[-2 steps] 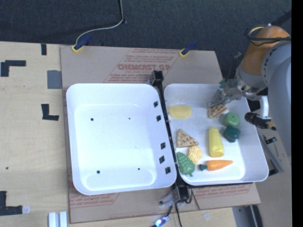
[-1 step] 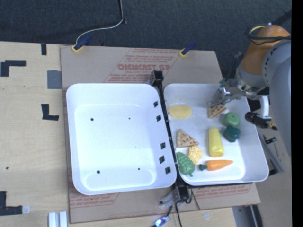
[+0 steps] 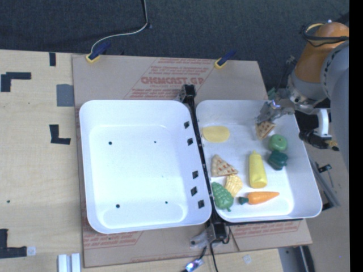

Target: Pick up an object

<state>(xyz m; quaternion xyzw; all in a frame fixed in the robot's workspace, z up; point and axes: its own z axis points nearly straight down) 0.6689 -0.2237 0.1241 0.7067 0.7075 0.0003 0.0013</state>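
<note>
Tan waffle wedge (image 3: 265, 130) sits at the far right of the right bin (image 3: 300, 208), right under my gripper (image 3: 267, 115). Whether I'm open or clamped, I can't tell. Risk: it slips free, or I nudge the green piece (image 3: 278, 143) beside it.

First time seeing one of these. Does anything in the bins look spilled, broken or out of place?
Nothing looks spilled or broken. The toy foods all lie inside the right bin. The one oddity: a waffle piece sits right at the gripper, apart from the other waffle. I cannot tell whether it is held.
</note>
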